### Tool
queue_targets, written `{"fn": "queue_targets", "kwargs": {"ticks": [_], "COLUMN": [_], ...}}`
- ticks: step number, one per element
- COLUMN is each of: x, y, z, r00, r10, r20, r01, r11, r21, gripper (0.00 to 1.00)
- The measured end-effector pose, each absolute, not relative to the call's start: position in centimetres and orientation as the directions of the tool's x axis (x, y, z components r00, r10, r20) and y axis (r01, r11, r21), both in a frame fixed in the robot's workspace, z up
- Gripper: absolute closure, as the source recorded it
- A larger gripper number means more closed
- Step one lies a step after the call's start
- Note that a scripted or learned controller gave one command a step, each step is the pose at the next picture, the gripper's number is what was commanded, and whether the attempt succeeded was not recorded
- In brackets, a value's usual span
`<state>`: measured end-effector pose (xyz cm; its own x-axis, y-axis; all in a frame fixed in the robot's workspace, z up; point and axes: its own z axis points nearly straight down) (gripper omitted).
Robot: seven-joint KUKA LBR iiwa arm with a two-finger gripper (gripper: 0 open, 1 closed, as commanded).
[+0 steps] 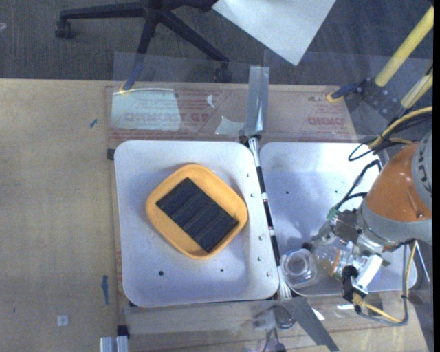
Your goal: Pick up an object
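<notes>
- Jaw state of grey two-finger gripper (335,256): impossible to tell, blurred beside clear glass cup (298,267).
- Left white bin (137,172) held yellow square dish with dark ribbed insert (196,210).
- Right white bin (295,179) held cup.

Both bins (137,275) look smooth white plastic; the yellow dish (159,220) matt with ribbed black insert; the cup (298,267) clear, glossy.

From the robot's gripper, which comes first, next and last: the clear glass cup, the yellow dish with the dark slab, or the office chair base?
Measured from the gripper in the camera view:
1. Clear glass cup, just beside it in the right bin's near corner.
2. Yellow dish, in the middle of the left bin.
3. Office chair base, on the floor beyond the bench.
</notes>
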<state>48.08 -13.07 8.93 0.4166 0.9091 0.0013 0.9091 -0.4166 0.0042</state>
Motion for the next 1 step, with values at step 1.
{"fn": "queue_targets", "kwargs": {"ticks": [1], "x": [48.45], "y": [-12.23], "z": [14.09], "r00": [0.326], "r10": [0.946], "r20": [-0.001], "r01": [0.946], "r11": [-0.326], "r21": [-0.001], "gripper": [0.0]}}
